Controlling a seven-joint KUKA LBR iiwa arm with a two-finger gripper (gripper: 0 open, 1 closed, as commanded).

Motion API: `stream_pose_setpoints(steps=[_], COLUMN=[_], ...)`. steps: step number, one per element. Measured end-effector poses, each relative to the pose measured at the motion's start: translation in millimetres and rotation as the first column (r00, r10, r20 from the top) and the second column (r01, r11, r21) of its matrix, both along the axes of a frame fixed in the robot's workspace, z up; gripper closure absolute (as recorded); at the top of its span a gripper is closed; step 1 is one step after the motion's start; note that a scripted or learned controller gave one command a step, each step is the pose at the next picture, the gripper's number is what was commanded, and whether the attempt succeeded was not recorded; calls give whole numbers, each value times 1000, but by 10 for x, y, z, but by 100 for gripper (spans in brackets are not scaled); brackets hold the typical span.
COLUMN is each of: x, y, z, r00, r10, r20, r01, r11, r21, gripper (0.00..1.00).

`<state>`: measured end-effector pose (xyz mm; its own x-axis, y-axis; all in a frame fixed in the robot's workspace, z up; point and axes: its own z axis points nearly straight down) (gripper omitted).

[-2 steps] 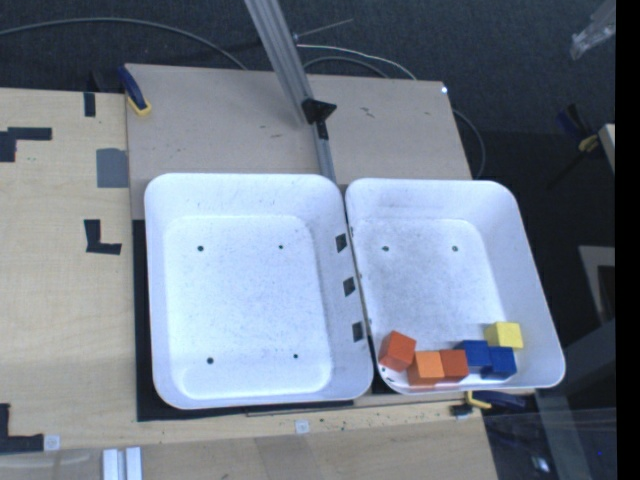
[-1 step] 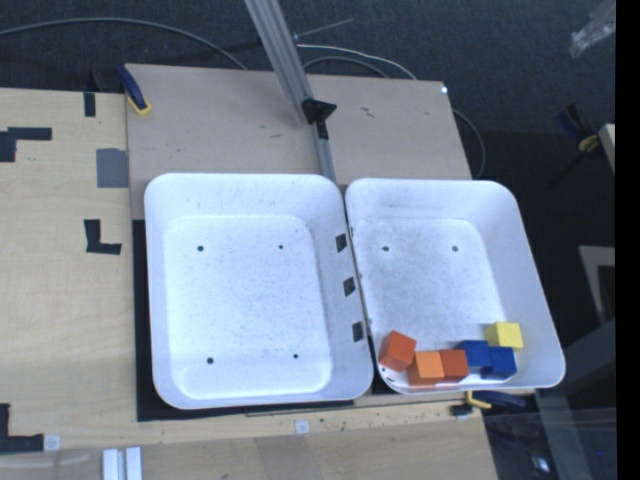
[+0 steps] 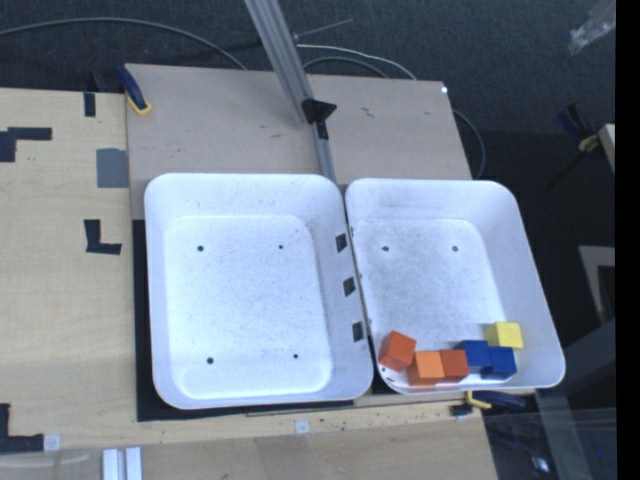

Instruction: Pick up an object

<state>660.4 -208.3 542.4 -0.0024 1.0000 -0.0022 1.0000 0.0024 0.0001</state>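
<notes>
Two shallow white plastic bins sit side by side on the pale wooden bench (image 3: 60, 268). The left bin (image 3: 245, 288) shows a speckled floor. In the right bin (image 3: 440, 268), small blocks huddle along the near wall: an orange-red cube (image 3: 398, 349), an orange block (image 3: 429, 366) touching a red one (image 3: 453, 364), blue blocks (image 3: 488, 357) just beside them, and a yellow cube (image 3: 504, 335) at the blue blocks' far side.

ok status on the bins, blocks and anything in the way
Blocks clustered at near edge of right bin: orange block, yellow block, blue block. Blocks touching, crowded against bin wall. Nothing lifted.
</notes>
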Motion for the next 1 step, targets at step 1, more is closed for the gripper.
stream_pose_setpoints(steps=[1], x=[-19], y=[270], z=[3], r00=[1000], r10=[0], r20=[-1], r01=[0], r11=[1000], r21=[2], gripper=[0])
